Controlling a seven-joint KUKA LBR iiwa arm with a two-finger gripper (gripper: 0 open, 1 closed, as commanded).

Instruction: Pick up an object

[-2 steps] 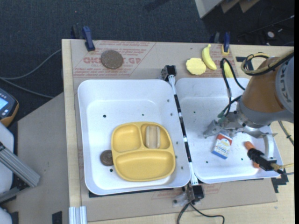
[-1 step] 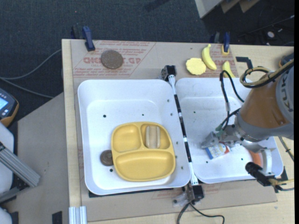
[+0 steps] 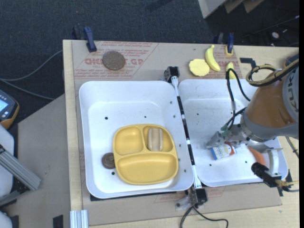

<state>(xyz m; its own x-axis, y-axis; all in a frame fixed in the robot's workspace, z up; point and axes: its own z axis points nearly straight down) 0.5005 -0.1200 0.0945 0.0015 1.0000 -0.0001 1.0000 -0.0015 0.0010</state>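
Two white bins [image 3: 95, 99] sit side by side on a cardboard-topped bench [image 3: 71, 127] above dark carpet [image 3: 38, 13]. A small white-and-blue packet [image 3: 222, 151] lies in the right bin, directly under the gripper [image 3: 223, 139]; whether it is grasped is unclear.

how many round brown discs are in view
2: one brown disc lies on the bench behind the left bin; the other sits inside that bin, against the yellow tray. The arm may hide more.
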